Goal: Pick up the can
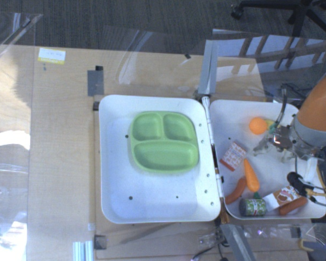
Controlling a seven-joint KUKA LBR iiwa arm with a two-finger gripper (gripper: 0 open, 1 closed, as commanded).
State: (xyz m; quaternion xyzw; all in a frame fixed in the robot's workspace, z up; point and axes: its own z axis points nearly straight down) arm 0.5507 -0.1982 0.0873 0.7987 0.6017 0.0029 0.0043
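The can (254, 206) has a green label and lies on its side against the front wall of the right bin (228, 110). My gripper (273, 150) hangs over the middle right of that bin, behind the can and well apart from it. Its fingers are spread open over bare bin floor with nothing between them. The grey arm with its orange band (319, 109) comes in from the right edge.
In the right bin lie an orange fruit (257, 125), a small red and white box (234, 155), a carrot (251, 176), a brown sausage (236, 190) and a red packet (289, 197) beside the can. The left bin (152, 200) holds a green divided plate (164, 142).
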